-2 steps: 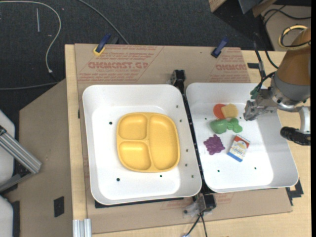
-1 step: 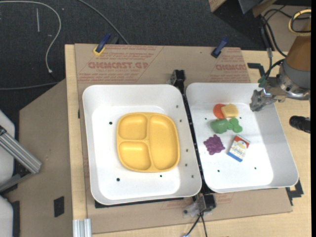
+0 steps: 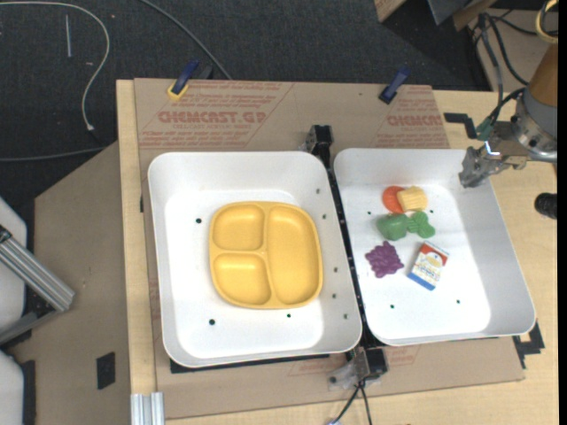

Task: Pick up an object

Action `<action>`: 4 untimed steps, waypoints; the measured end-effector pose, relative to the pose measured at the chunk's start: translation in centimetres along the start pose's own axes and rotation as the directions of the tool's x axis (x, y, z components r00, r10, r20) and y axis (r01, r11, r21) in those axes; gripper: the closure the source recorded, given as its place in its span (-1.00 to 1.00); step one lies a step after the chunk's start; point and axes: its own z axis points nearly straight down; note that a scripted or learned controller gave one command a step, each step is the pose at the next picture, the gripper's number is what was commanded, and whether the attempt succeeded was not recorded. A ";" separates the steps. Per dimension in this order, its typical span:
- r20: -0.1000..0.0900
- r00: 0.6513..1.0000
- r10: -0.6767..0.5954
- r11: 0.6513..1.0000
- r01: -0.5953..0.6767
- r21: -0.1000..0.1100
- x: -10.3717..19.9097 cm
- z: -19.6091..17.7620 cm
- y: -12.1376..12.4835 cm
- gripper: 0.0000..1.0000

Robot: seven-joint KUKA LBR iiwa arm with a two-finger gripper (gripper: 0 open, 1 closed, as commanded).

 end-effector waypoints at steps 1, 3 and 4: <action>-0.004 1.000 -0.005 1.000 0.005 0.007 5.7 1.0 -0.1 1.00; -0.004 1.000 -0.005 1.000 0.005 0.007 16.9 1.5 -1.1 1.00; -0.003 1.000 -0.005 1.000 0.005 0.003 21.9 0.3 -0.9 1.00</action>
